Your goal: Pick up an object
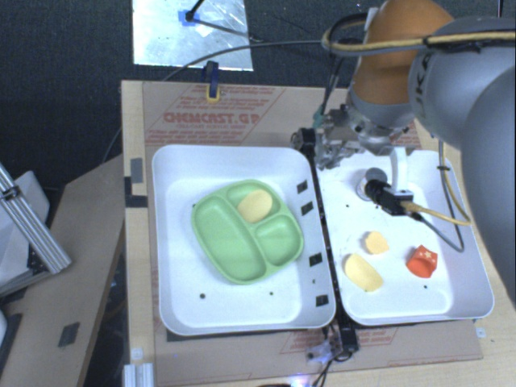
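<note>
In the right bin (459,297) lie three loose objects: a small yellow piece (375,243), a longer yellow piece (364,272) in front of it, and a red object (422,261) to their right. The left bin (173,216) holds a green divided plate (234,244) with a yellow item (255,205) in its upper compartment. My gripper (329,145) hangs over the far left corner of the right bin, close to the wall between the bins, well back from the loose objects. Nothing shows in its grasp.
The grey arm (459,79) with its orange band (399,39) covers the far right of the bench. A black fitting with a yellow cable (387,196) hangs over the right bin. Black clips (310,208) line the divider. A blue clamp (211,77) sits at the board's far edge.
</note>
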Robot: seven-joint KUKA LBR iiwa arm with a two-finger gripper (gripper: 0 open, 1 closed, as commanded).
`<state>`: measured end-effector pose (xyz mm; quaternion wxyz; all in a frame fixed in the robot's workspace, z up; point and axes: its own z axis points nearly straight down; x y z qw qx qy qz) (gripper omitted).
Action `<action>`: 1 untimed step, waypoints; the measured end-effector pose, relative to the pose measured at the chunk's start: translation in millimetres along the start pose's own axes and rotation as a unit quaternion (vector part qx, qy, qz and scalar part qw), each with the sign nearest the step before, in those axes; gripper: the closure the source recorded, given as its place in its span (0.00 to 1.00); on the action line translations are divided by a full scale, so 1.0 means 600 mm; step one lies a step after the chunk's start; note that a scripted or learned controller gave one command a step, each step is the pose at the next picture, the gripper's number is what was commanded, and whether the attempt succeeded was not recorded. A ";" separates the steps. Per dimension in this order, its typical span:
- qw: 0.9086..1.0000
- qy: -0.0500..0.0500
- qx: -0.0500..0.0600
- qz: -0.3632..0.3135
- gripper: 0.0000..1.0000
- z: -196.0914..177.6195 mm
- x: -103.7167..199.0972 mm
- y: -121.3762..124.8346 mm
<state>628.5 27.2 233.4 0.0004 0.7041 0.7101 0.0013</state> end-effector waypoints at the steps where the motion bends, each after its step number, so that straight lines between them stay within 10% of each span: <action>1: 1.000 0.000 0.001 0.000 1.00 0.013 0.076 -0.005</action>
